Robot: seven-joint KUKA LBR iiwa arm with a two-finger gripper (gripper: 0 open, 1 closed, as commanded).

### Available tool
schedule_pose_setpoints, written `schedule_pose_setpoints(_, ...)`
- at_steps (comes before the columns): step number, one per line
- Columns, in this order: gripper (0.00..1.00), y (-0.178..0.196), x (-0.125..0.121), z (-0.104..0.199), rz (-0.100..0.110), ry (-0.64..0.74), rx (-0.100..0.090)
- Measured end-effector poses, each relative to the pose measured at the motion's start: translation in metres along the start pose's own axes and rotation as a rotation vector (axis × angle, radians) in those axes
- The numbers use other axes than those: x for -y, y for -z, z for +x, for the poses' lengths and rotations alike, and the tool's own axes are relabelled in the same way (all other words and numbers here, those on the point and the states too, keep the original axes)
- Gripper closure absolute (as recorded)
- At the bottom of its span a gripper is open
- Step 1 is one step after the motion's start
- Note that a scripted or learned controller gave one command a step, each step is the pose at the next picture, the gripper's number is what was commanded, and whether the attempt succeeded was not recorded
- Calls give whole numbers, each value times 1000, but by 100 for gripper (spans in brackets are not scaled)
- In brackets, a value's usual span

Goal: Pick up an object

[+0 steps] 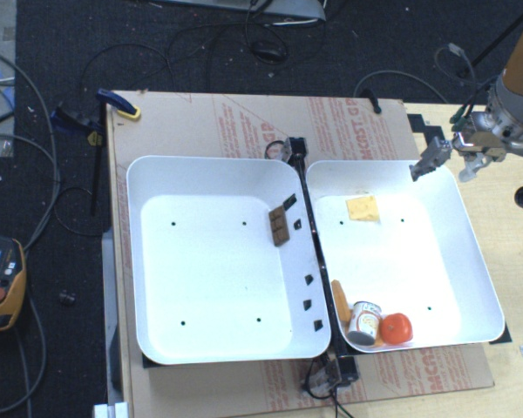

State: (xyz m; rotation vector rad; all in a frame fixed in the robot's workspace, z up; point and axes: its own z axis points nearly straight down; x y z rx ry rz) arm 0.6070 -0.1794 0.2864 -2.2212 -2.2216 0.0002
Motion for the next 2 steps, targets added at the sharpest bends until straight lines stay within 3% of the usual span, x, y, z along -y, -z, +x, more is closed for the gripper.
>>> schedule_pose_setpoints(1, 0, -92, 7, -17, 7, -1, -1)
schedule_pose_setpoints(2, 0, -145, -2, -3, 4, 1, -1)
